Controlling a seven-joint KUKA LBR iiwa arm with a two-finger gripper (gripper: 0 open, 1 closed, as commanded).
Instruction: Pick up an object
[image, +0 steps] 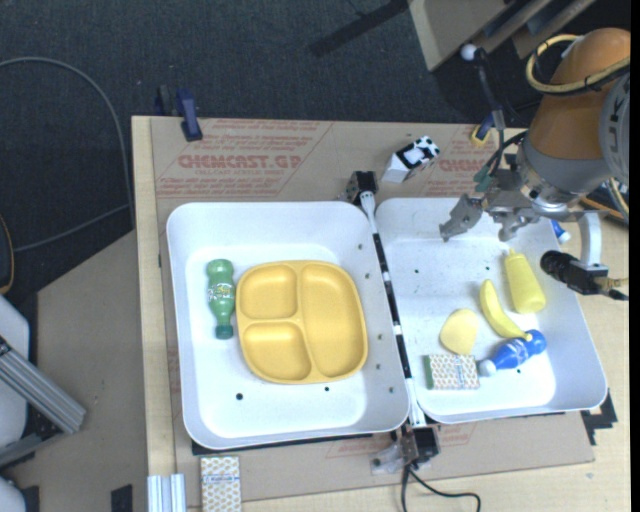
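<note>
Left bin (190, 300): green bottle (220, 296) lying along its left side, cap end toward the far wall, just beside a yellow plate (300, 322) with three compartments that sits mid-bin. Right bin (420, 240): snack packet (452, 372) near the front-left corner, pale yellow lump (461, 331) just behind it, blue bottle (514, 351) lying tilted to the packet's right, its white cap close to the packet. Banana (497, 311) curves between lump and blue bottle, touching or nearly touching a yellow bottle (523, 283) on its right. Gripper (485, 222) hangs over the far part of the right bin, fingers spread apart, nothing between them, well apart from the objects near the front. Arm comes in from the upper right
</note>
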